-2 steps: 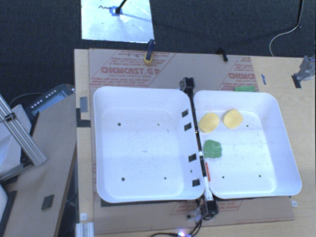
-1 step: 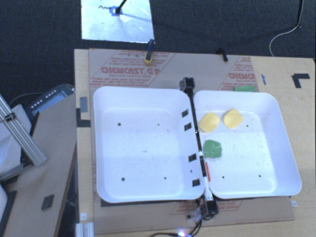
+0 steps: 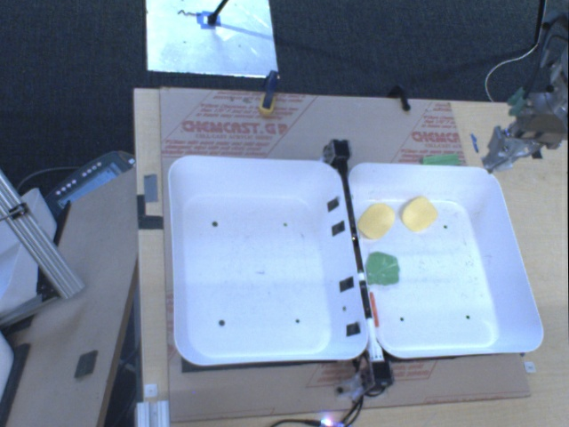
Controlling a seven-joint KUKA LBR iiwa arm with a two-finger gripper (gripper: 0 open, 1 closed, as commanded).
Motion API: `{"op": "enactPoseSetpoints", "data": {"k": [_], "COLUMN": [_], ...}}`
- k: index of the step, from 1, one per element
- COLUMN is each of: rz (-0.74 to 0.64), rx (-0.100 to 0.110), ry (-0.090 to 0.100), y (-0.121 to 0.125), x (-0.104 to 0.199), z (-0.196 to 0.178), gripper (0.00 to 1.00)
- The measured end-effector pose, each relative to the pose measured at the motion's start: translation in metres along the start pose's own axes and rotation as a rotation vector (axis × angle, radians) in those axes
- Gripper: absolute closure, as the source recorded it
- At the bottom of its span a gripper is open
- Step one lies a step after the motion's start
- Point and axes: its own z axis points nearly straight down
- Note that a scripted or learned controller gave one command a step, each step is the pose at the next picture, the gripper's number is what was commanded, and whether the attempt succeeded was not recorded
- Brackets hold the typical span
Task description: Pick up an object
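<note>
Wooden bench (image 3: 222, 118) carries 2 shallow white plastic bins; right bin (image 3: 511, 265) holds 2 round yellow pieces (image 3: 376, 221) beside a squarish green piece (image 3: 383, 269), no clear long axis. Metal gripper (image 3: 505, 149) hovers beyond that bin's far right corner, holding nothing.

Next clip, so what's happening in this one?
A robot arm is set to pick an object from two shallow white bins. Its claw sits at the far right, outside the right-hand white bin, holding nothing visible. In that bin lie two flat yellow round pieces and one flat green piece, all near the divider and untouched. The left-hand white bin sits beside it. No pick has started yet.
</note>
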Motion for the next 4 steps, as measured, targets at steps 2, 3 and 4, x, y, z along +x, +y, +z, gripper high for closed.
{"op": "enactPoseSetpoints", "data": {"k": [2, 3, 4], "rz": [0.006, -0.001, 0.003], "rx": [-0.02, -0.007, -0.027], "ry": [-0.007, -0.004, -0.006], "y": [-0.101, -0.096, -0.097], "x": [0.01, 0.083, 0.109], "z": [-0.165, -0.06, -0.158], "gripper": [1.0, 1.0, 1.0]}}
